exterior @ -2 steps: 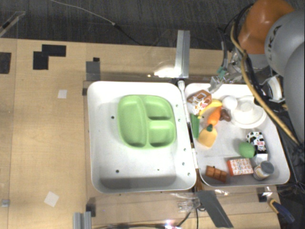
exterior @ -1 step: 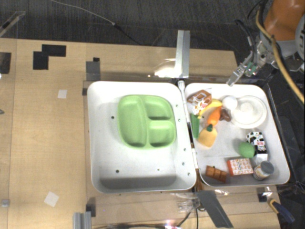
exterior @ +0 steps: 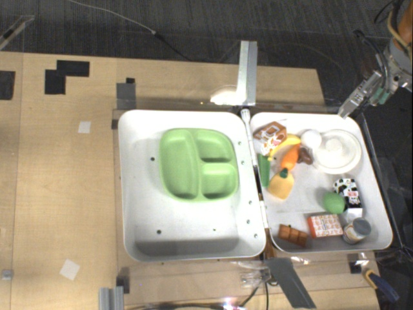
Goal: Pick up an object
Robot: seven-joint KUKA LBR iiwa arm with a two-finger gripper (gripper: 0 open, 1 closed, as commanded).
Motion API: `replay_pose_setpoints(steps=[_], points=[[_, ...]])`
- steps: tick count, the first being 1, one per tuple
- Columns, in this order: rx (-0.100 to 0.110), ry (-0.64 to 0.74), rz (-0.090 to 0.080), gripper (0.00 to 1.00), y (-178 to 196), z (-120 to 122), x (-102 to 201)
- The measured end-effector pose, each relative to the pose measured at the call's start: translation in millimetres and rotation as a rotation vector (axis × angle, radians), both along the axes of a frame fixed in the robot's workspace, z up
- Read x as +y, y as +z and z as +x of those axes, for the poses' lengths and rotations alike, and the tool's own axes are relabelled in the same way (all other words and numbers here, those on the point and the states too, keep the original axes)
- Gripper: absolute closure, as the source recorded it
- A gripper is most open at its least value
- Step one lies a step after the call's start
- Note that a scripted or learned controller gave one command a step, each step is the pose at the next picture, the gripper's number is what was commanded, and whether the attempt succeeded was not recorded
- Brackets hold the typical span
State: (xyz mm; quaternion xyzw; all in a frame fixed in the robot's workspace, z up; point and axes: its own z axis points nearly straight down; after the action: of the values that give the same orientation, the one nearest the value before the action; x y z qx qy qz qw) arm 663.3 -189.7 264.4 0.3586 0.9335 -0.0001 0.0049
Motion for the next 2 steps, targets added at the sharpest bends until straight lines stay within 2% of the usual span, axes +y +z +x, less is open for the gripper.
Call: replay_pose_setpoints(steps=[1, 2], points=[[0.003, 0.004, 0.005, 1.0, -27.9, -31.2, 92.4], [0.006, -0.15, 0.005, 1.0, -53.6, -99.0, 118.8]])
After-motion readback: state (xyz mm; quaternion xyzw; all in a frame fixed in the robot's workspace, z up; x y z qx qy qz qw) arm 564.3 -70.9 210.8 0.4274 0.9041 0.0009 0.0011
